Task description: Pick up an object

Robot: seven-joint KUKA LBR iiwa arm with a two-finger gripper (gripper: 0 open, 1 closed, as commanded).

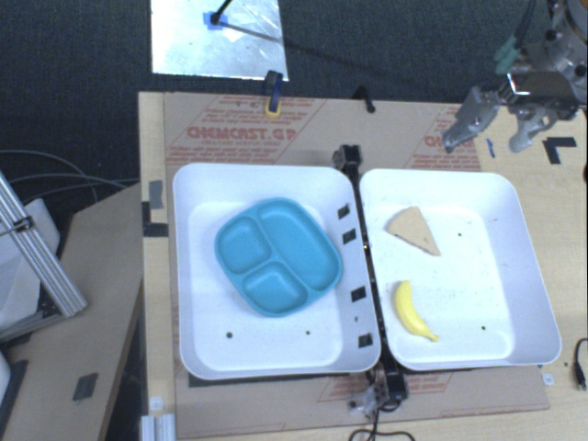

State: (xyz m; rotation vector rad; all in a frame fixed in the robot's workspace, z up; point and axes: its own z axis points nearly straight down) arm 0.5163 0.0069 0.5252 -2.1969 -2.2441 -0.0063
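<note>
- The tool (489, 129) hangs above the far edge of the right bin (524, 223), its two fingers spread apart with nothing between them.
- Below the tool and toward the near side, a tan wedge (413, 230) lies flat on the bin floor; it looks like a slice of toy bread or cheese, probably light and stiff. Its straight sides would give the fingers a fair hold if they closed across the narrow end.
- Farther from the tool, toward the near rim of the same bin, lies a yellow banana (413, 311), well apart from the wedge. It is likely a light plastic toy, smooth and rounded, so it could slip; the best hold would be across its middle, square to its curve.
- Away to the tool's side, in the left bin (193, 237), sits a blue divided plate (277, 256). It is broad and shallow, likely rigid; only its rim offers a grip, which makes it the awkward choice.
- The wedge is nearest the tool, so it seems the easiest pick.
</note>
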